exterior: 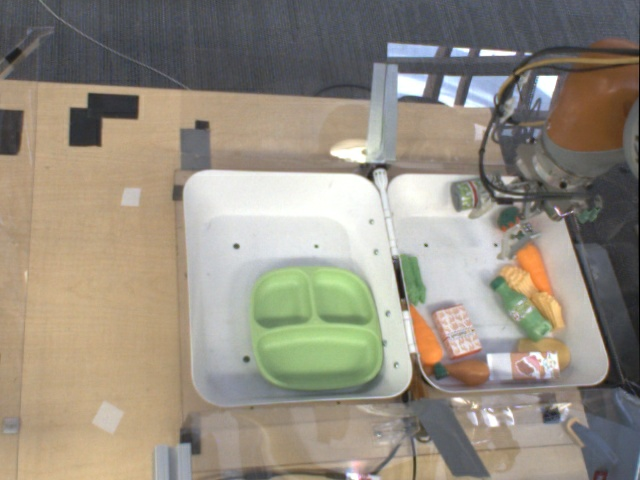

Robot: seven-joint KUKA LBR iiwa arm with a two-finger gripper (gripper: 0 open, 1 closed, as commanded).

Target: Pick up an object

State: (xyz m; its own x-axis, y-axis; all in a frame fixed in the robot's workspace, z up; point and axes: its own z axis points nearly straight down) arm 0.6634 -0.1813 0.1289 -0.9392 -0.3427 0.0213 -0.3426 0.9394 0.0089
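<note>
My gripper (pixel 519 220) hangs low over the far right part of the right bin (pixel 590 298), below the grey wrist and orange band. A small green can (pixel 465 194) lies just to its left, near the bin's far wall. An orange carrot-like piece (pixel 533 264) lies just in front of the gripper. Nearer the front are a green bottle (pixel 520 306), a yellow piece (pixel 549 311) and a red and white box (pixel 456 330). An orange carrot (pixel 427 338) and a bottle with a red label (pixel 533 364) lie there too. Nothing is visibly held.
The left bin (pixel 215 228) holds a green divided plate (pixel 316 326) toward its front. A green pod-like piece (pixel 412 279) lies against the divider between the bins. A brown item (pixel 468 372) sits at the right bin's front wall. Cables loop around the wrist.
</note>
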